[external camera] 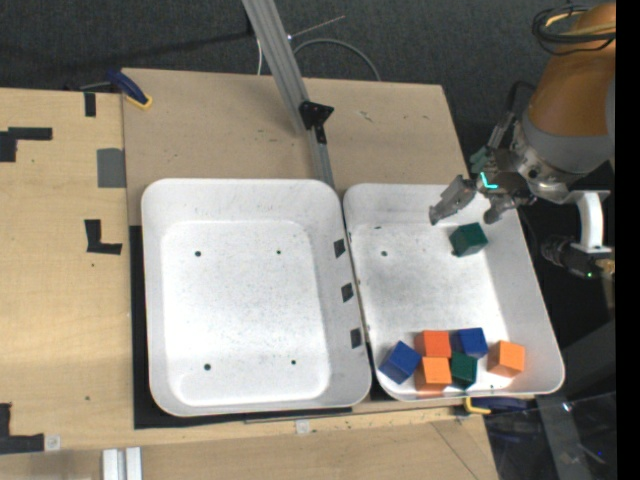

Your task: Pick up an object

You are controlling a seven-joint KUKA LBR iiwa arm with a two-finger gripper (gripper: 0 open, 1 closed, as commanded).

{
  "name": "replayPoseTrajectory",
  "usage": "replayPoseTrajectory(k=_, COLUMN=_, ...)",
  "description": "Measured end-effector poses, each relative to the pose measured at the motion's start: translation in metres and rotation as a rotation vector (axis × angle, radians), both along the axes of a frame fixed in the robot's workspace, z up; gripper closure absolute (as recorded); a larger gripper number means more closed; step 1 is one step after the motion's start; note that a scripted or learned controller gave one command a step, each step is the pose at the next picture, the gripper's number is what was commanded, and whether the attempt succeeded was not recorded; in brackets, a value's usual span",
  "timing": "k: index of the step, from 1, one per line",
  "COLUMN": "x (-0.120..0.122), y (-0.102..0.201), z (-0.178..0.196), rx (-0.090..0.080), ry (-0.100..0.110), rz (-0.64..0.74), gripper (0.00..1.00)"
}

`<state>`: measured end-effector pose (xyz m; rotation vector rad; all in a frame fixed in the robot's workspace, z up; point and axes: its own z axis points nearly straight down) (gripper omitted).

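Green block (467, 239) lies alone on the floor of the right bin (400, 268), in its upper right part, well apart from the cluster along the bin's lower edge: a blue block (400, 360), two orange blocks (435, 343) stacked in view one above the other, a second blue block (471, 341), a dark green block (462, 368) and an orange block (508, 357) at far right.

End effector (472, 202) sits just above the lone green block, fingers spread open, one toward the left and one toward the right; nothing is between them.

Judged step: approach, grasp not yet made. Next move calls for centring over the block, descending so the fingers straddle it, then closing and lifting.

Left bin (240, 193) sits alongside on the table (200, 118).
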<state>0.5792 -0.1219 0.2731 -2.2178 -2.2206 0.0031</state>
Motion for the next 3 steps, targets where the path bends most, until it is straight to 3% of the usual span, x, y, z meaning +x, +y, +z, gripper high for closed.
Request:
replayPoseTrajectory(k=1, x=0.001, y=0.000, z=0.001, rx=-0.001, ry=-0.003, rz=0.001, gripper=0.00)
replayPoseTrajectory(k=3, x=-0.010, y=0.004, z=-0.124, rx=0.000, ry=0.005, rz=-0.001, gripper=0.00)
